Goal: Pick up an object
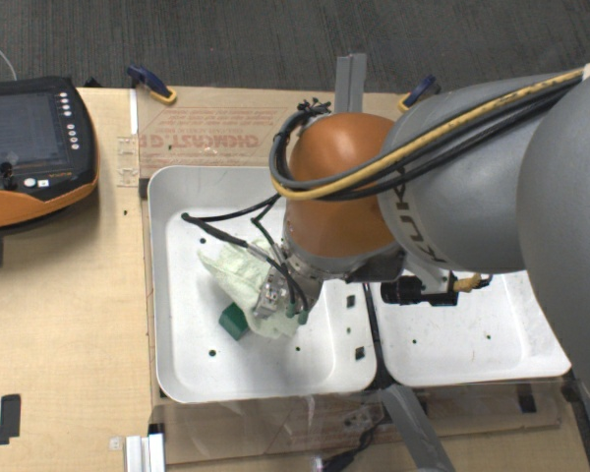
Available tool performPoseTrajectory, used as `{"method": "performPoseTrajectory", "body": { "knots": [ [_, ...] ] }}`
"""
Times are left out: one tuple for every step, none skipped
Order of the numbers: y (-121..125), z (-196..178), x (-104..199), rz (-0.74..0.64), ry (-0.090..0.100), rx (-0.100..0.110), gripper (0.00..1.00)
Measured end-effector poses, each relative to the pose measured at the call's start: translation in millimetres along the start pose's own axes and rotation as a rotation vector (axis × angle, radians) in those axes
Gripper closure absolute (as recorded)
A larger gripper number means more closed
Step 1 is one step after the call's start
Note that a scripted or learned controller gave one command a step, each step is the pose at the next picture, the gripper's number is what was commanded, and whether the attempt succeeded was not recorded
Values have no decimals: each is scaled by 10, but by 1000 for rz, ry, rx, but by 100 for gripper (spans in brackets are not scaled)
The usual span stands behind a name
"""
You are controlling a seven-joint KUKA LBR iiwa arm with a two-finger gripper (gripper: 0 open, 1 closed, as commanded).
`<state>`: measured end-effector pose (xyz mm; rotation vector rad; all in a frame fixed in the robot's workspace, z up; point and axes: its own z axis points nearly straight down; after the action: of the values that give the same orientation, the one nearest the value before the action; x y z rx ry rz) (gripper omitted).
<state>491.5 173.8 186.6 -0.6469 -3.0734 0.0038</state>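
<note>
I see the arm (472, 165) coming in from the right, orange wrist band (334, 180) sitting over the left bin (177, 362), black cables looping around it. The jaws (275, 303) are down low in that bin, right on top of a crumpled pale green-white bag or wrapper (231, 268), touching it or nearly so. I cannot tell if the jaws are wide or narrow; the metal tip is tangled up with the wrapper and the wrist blocks most of it, and I can't confirm anything is between the fingers. A small dark green block (234, 324) lies just beside the wrapper's lower left edge, on the bin floor, near the jaws but looks apart from them. A thin black cable (221, 236) trails across the bin's upper left part. The right bin (492, 352) is next to it, mostly hidden under the arm; a few small dark spots on its floor. Both bins rest on the wooden desk (59, 313). On the desk's far left is an orange-edged teach pendant (29, 150) with a dark screen, well apart from the bins. Two blue-orange clamps (152, 84) grip the desk's back edge.
</note>
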Motion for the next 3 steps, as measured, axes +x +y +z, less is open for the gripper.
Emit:
{"method": "performPoseTrajectory", "body": {
  "knots": [
    [-294, -143, 16, -429, -1, -2, 100],
    [-688, -47, -516, -878, -3, -4, 100],
    [-836, -47, -450, -664, -2, -3, 100]
  ]
}}
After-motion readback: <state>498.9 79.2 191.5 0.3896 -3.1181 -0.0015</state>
